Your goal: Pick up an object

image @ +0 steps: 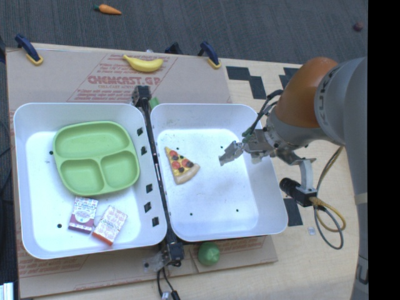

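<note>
From the overhead camera, two white bins sit side by side on the bench. The left bin (pixel 25 186) holds one green divided plate (pixel 95 156) toward its far side and two small packets (pixel 84 214) (pixel 110 224) near its front edge, lying just beside each other. The right bin (pixel 262 211) holds one pizza slice (pixel 180 164), close to its left wall: a tan wedge with red topping and dark dots, lying flat. The gripper (pixel 229 155) hangs over the right bin's right half, apart from the slice, nothing between its fingers; whether they are parted or closed cannot be told. One banana (pixel 144 62) lies beyond the bins, one green ball (pixel 209 253) at the bench's front edge.
</note>
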`<state>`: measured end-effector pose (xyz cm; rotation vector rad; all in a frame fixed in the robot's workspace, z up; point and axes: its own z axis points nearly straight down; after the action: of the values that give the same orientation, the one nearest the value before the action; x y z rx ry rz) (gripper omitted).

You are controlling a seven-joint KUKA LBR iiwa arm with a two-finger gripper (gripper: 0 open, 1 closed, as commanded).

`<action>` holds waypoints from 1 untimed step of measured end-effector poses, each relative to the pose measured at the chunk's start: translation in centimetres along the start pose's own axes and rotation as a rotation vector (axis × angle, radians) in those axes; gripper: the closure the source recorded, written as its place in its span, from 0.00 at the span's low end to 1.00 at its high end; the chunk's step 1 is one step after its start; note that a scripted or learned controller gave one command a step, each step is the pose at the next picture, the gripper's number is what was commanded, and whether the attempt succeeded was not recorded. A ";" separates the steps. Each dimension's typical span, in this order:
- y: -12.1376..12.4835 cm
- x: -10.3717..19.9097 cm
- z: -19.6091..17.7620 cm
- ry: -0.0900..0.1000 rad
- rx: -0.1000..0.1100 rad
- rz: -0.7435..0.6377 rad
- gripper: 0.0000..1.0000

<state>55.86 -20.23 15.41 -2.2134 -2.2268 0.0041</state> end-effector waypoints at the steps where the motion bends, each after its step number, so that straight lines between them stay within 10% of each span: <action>1: 0.0 0.0 0.0 0.000 0.000 0.000 0.00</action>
<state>55.86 -20.23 15.41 -2.2134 -2.2267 0.0041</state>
